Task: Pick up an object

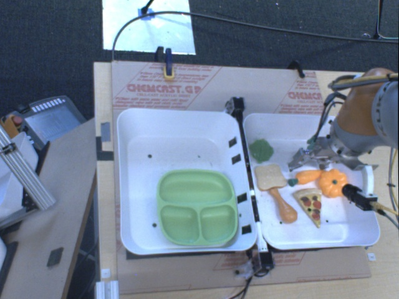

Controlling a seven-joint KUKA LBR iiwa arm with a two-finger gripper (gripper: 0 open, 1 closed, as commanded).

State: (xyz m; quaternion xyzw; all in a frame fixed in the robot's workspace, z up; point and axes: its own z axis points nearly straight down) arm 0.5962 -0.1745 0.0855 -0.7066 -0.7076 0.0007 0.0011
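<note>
Two things are hard to make out at the gripper [307, 157]: its metal tip is seen as a blurred grey cluster low over the right bin [361, 230], and whether it is released or clenched cannot be told. Nothing can be seen held in it. The grey arm [368, 114] with its orange band is cut off by the right edge. The left bin [124, 185] is taken up by a pale green divided tray [198, 207] (three compartments, lying flat towards the near side). Both bins are set on a cardboard sheet [187, 86] printed in red, laid over the desk. In the right bin a green lump [261, 149] is seen near the dividing wall, and a slice of toast [270, 176] lies nearer the front, touching a tan stick-shaped piece [285, 208]. A pizza slice [310, 204] lies just beside that. A small orange oblong piece [308, 177] lies right under the gripper's tip, touching an orange pumpkin [332, 182] on its right.
</note>
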